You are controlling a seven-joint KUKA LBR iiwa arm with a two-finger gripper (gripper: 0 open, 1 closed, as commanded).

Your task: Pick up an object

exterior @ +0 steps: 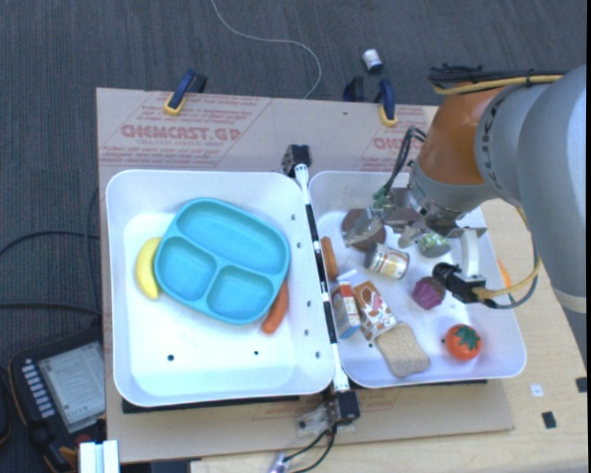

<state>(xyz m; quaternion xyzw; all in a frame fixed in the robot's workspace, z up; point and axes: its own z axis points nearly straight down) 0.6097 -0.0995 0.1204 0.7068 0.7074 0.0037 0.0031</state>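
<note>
A grey arm (pixel 532 136) with an orange band is reaching in from the right over the right bin (pixel 512 363), its gripper (pixel 414 220) hanging low above the clutter at the bin's upper middle. Whether the jaws are released or clenched cannot be told, because the wrist is hiding them from above. Nothing is visibly sitting between them.

Loose objects are lying across the right bin. A brown lump (pixel 360 227) is sitting just left of the gripper, and a small can (pixel 387 261) is lying on its side just below it. A purple piece (pixel 428 292) is resting to the right of the can, near a black cable fitting (pixel 458 282). A tomato (pixel 462 341) is sitting toward the lower right corner, and a slice of bread (pixel 404 351) is lying near the front wall. A printed packet (pixel 374 308) and a small carton (pixel 345 308) are lying side by side between the bread and the can. An orange stick (pixel 328 257) is lying along the bin's left wall.

In the left bin (pixel 177 377), a blue tray (pixel 222 261) with three compartments is taking up the middle. A banana (pixel 146 267) is touching the tray's left edge, and a carrot (pixel 275 310) is lying against its lower right corner.

Both bins are resting on a cardboard sheet (pixel 177 131) held by blue and yellow clamps (pixel 183 89) at the back edge.
</note>
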